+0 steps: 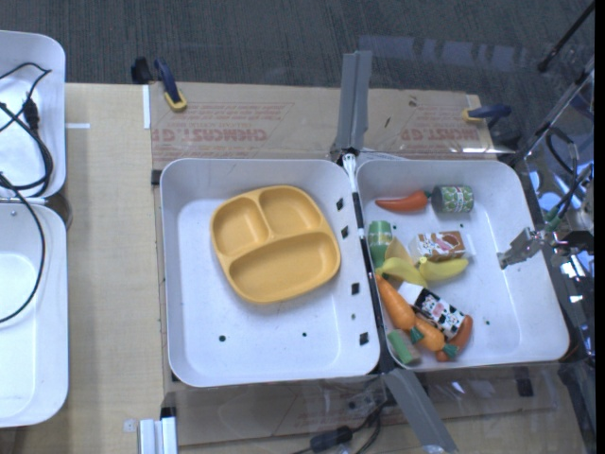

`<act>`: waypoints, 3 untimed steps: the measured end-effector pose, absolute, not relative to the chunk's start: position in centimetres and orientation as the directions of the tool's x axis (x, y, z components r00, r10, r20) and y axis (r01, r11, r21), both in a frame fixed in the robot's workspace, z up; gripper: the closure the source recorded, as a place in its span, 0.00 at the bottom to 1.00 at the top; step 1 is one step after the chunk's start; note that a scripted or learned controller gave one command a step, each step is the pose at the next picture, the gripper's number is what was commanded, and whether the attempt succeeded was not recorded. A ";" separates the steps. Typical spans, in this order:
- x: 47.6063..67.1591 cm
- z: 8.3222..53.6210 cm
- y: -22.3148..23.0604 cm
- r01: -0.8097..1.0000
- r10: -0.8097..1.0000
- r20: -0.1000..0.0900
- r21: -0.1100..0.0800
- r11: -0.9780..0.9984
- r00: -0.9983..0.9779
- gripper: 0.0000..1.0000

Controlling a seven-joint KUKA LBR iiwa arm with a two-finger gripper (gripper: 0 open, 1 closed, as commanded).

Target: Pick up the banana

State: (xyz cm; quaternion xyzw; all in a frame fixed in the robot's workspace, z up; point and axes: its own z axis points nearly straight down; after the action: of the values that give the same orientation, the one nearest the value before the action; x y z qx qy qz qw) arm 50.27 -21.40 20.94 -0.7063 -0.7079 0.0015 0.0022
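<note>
The yellow banana (pixel 427 270) lies in the middle of the right bin (pixel 529 322), curved, among other toy foods. A small box (pixel 440 245) touches its upper side and a green cylinder (pixel 379 237) stands just to its left. Below it are an orange carrot (pixel 395 305) and a black-and-white carton (pixel 437 308). A grey metal tip that looks like my gripper (pixel 521 249) hangs over the bin's right wall, well to the right of the banana and touching none of the toys.
A red chilli (pixel 404 201) and a green can (pixel 455 199) lie at the back of the right bin. More carrots (pixel 444 337) crowd its front. The left bin (pixel 189 329) holds a yellow divided plate (pixel 274 242). A grey post (pixel 354 102) rises between the bins.
</note>
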 end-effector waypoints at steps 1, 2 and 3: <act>53.5 13.1 -14.4 1.000 1.000 0.001 -0.006 -0.010 0.010 0.00; 55.5 9.3 -14.6 1.000 1.000 -0.003 0.006 0.009 -0.009 0.00; 55.4 9.8 -14.6 1.000 1.000 -0.001 -0.002 0.009 -0.009 1.00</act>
State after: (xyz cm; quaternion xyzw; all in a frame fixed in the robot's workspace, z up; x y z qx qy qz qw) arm 55.36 -14.64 9.85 -0.7041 -0.7101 0.0011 0.0005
